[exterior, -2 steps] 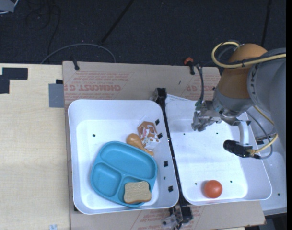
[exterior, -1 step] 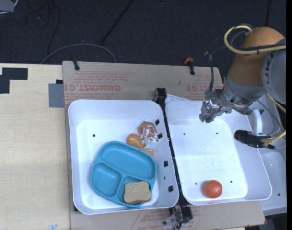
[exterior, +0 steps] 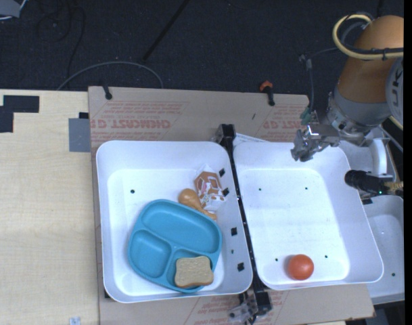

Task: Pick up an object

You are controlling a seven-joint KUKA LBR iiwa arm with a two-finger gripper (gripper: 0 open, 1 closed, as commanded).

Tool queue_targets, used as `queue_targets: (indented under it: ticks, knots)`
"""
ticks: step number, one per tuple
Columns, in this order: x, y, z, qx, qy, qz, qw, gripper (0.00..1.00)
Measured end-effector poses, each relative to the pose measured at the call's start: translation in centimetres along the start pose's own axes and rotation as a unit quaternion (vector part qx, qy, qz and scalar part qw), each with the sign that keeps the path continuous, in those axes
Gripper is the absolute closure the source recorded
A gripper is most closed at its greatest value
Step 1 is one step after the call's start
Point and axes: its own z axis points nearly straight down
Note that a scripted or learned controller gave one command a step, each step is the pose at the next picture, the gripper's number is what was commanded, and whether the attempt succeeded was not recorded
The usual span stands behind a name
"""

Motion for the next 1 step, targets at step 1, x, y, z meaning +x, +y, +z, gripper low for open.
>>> queue_targets:
  ticks: [1]
  knots:
    - [5.28,-1.69,0.2,0.004,0.001,-0.002,1.0,1.0]
